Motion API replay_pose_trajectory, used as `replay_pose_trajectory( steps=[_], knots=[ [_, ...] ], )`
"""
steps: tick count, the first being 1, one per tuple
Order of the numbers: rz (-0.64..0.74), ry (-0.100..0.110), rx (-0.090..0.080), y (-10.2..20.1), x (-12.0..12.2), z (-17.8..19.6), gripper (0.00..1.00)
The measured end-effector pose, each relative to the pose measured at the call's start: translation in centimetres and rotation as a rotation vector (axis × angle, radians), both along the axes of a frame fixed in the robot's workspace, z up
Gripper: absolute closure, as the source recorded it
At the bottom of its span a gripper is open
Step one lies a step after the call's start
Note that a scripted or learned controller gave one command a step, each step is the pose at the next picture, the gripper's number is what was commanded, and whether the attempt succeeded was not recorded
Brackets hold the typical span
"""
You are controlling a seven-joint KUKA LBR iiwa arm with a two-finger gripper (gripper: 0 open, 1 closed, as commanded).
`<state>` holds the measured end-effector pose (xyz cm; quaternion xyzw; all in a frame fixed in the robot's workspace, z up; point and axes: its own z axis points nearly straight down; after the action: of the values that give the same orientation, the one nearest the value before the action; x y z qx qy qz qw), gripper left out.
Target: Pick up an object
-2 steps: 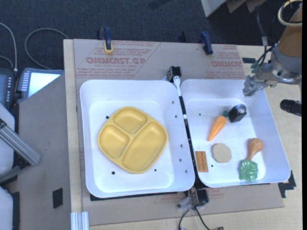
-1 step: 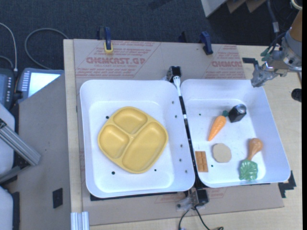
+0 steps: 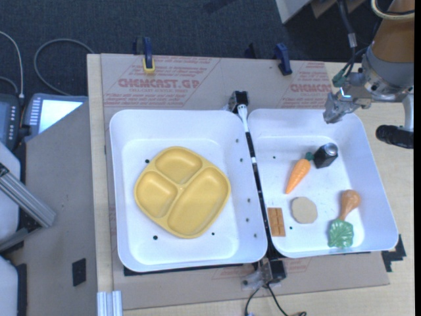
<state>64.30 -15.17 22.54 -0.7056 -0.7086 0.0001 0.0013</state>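
Note:
The right bin (image 3: 368, 151) holds an orange carrot (image 3: 297, 174), a small black and silver object (image 3: 325, 155), a round tan cookie (image 3: 304, 210), a brown cracker (image 3: 277, 221), a chicken drumstick (image 3: 348, 203) and a green broccoli piece (image 3: 341, 234). My gripper (image 3: 337, 111) hangs over the bin's far right rim, above and behind the black object, apart from all of them. Nothing shows between its fingers.
The left bin (image 3: 125, 176) carries a yellow divided plate (image 3: 182, 191). A black divider strip (image 3: 250, 160) runs between the bins. Blue clamps (image 3: 147, 50) sit at the cardboard's far edge. Cables and equipment lie to the left of the bench.

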Motion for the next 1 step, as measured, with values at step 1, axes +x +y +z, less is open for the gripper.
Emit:
replay_pose_trajectory(
  steps=[1],
  knots=[
    [0.000, -0.003, -0.002, 5.52, 0.76, 0.64, 1.00]
  ],
)
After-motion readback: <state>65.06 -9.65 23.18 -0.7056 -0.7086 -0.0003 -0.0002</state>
